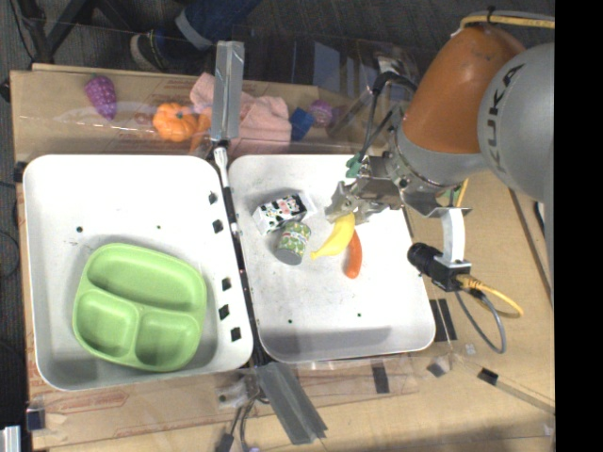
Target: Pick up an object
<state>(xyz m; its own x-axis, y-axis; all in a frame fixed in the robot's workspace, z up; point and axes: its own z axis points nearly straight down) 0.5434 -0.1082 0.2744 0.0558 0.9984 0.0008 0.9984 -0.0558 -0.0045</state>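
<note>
Bananas are awkward targets: the yellow banana (335, 236) is lying in the right bin (396, 332) toward its far right corner, touching an orange carrot (352, 255), so a descending gripper (353, 199), hovering just above the banana's upper end, risks nudging both or pinching two at once. Whether it is released or clenched, I cannot tell. A patterned carton (281, 210) and small can (293, 241) are sitting beside them; no print is legible.

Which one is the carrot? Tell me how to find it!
Look in the right white bin, just below the gripper. A yellow banana lies there, and the carrot rests against its right side. It is the small orange stick, unlike the yellow banana or the round can to the left.
</note>
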